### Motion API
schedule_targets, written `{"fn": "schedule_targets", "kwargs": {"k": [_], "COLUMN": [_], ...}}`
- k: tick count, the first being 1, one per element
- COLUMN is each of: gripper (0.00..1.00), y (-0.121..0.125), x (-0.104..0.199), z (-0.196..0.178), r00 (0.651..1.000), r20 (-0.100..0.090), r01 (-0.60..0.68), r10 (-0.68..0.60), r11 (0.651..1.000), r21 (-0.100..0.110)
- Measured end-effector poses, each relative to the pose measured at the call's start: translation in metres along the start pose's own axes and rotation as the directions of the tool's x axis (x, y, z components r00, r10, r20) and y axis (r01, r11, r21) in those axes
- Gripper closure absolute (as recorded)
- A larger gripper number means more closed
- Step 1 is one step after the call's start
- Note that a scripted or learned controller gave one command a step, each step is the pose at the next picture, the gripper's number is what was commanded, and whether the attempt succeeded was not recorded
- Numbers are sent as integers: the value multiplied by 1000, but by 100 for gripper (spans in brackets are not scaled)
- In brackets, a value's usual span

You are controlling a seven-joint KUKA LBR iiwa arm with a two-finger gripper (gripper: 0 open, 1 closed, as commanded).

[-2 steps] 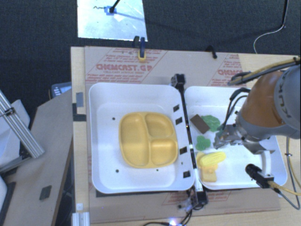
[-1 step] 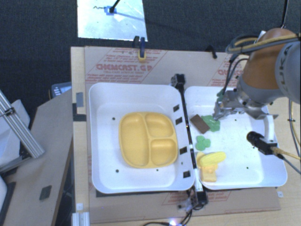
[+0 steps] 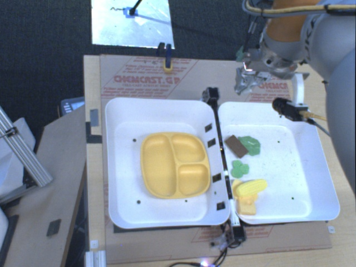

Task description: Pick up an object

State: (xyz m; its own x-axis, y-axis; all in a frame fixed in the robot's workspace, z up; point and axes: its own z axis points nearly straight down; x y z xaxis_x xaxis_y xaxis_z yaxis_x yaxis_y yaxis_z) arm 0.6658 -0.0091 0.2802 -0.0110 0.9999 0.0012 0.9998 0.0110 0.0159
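Note:
My gripper (image 3: 247,85) hangs above the far edge of the right bin (image 3: 311,166), high over the bench, with nothing visible between its fingers. In the right bin's left part lie a brown block (image 3: 235,146), a green piece (image 3: 250,145) beside it, a smaller green piece (image 3: 240,168), a yellow corn-like piece (image 3: 250,187) and a yellow-orange block (image 3: 247,206). All of these sit well below and toward the near side of the gripper.
The left bin (image 3: 122,121) holds a yellow divided plate (image 3: 173,164). A black divider strip (image 3: 218,149) runs between the bins. A shiny metal sheet (image 3: 131,15) lies beyond the bench at the back.

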Motion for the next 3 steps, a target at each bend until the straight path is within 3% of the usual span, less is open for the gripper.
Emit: {"fn": "schedule_targets", "kwargs": {"k": [1,2,3], "gripper": [100,100,100], "y": [7,6,6], "x": [33,76,-14], "z": [-181,-258,-255], "r00": [1000,1000,1000], "r20": [0,0,5], "r01": [-2,-2,-17], "r10": [2,2,17], "r11": [1000,1000,1000], "r21": [-5,5,14]}}
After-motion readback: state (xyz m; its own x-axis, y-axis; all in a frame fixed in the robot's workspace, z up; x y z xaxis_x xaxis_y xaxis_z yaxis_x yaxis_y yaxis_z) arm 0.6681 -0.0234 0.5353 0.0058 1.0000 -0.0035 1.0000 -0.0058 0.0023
